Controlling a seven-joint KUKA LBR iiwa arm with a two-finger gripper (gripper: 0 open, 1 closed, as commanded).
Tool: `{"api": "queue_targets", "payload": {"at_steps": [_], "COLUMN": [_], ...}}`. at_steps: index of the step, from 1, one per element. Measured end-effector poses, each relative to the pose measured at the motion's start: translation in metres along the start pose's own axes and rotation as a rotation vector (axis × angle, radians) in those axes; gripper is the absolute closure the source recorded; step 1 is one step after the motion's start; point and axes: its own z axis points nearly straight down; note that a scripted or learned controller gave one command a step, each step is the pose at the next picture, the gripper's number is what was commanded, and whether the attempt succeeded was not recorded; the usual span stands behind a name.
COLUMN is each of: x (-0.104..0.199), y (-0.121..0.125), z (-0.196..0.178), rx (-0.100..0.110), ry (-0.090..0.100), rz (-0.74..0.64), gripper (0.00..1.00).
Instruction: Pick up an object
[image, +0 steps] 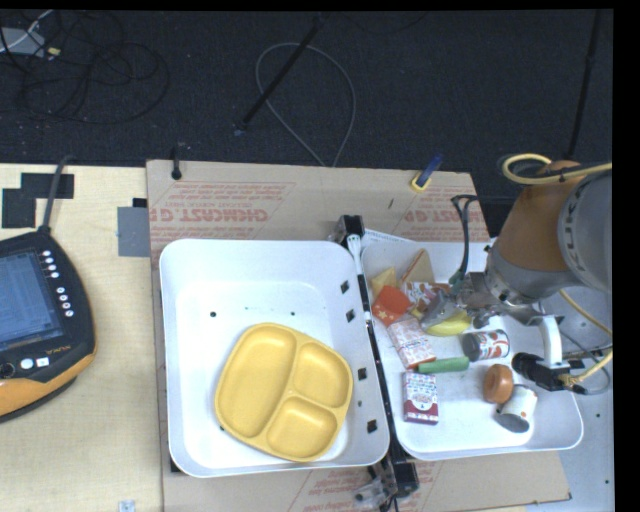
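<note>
1. A pendant (40, 320) with a blue screen and orange edge lies at the far left of the bench, well apart from the bins.
2. The left bin (190, 270) holds a yellow plate (282, 391) with three compartments, lying flat in the bin's lower middle part.
3. Clips (352, 240) join the two bins along their shared wall.
4. The right bin (560, 435) holds a loose cluster of small things, mostly in its upper and middle part.
5. A tan wedge (418, 267) lies near the bin's top, with a red block (393, 304) just below and left of it.
6. A red and white packet (410, 345) lies below the red block, tilted.
7. A red carton (422, 397) lies further down, near the bin's lower left.
8. A yellow banana (447, 326) lies by the middle of the bin, right under the gripper.
9. A green stick (442, 366) lies flat below the banana, between the packet and the can.
10. A can (487, 346) with a red and white label lies on its side, just right of the banana.
11. A brown egg-shaped thing (498, 382) sits below the can, touching a white cup (516, 408) that lies tipped over beneath it.
12. The gripper (462, 300) is low over the cluster, near the banana and can; whether it is wide, narrow or holding anything, I cannot tell.
13. The arm (545, 235), orange above grey, comes in from the right over the bin's upper right corner.
</note>
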Motion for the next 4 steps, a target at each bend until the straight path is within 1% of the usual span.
{"api": "queue_targets", "payload": {"at_steps": [1, 2, 3, 4], "x": [0.038, 0.025, -0.030, -0.005], "y": [-0.048, 0.052, -0.016, -0.087], "z": [0.011, 0.018, 0.017, 0.016], "rx": [-0.011, 0.020, 0.013, 0.010], "ry": [-0.003, -0.002, 0.003, 0.004], "rz": [0.003, -0.005, 0.003, -0.001], "gripper": [0.00, 0.00, 0.00, 0.00]}}
